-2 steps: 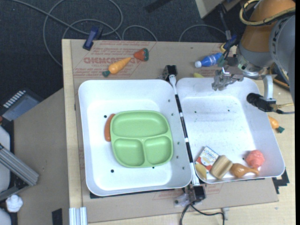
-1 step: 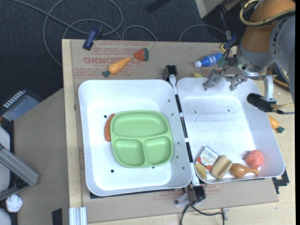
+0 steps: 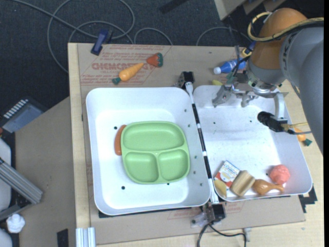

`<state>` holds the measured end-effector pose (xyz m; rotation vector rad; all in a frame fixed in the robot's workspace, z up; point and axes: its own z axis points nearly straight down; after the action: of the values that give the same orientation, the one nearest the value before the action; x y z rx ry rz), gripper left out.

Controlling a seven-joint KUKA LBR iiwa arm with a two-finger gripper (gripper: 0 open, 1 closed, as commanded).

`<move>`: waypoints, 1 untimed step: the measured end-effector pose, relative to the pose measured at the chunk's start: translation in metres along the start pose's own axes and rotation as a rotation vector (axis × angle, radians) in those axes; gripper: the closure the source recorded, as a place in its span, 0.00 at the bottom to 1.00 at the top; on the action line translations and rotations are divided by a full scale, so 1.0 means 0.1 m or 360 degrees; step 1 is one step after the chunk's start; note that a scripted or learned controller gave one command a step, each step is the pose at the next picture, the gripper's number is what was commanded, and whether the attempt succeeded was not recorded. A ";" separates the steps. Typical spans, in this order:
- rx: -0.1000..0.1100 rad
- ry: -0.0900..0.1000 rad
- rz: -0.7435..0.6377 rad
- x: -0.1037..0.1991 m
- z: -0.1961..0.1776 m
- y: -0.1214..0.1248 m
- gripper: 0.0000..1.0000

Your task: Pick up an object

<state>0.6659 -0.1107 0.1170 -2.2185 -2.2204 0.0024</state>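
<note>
Hand (image 3: 233, 100): we see its fingers spread with nothing between them, at the far edge of the right bin (image 3: 241, 138).
Arm (image 3: 308, 50): grey, with an orange band, reaching in from the far right.
Objects to pick: along the near edge of the right bin, well apart from the hand, we find a small packet (image 3: 229, 170), a tan roll (image 3: 241, 183) touching it, an orange-brown piece (image 3: 267, 188) and a pink ball (image 3: 280, 174).
Left bin (image 3: 103, 112): holds a green divided plate (image 3: 154, 152), with a red-orange piece (image 3: 117, 140) against its left side.
Bench (image 3: 77, 86): beyond the bins lie a toy carrot (image 3: 136, 69), a blue clip (image 3: 101, 41) and a blue bottle (image 3: 229, 66).
</note>
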 end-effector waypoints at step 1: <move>0.0000 0.0000 0.0000 0.12 0.33 0.00 0.00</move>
<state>0.6659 -0.0989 0.0839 -2.2182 -2.2204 0.0027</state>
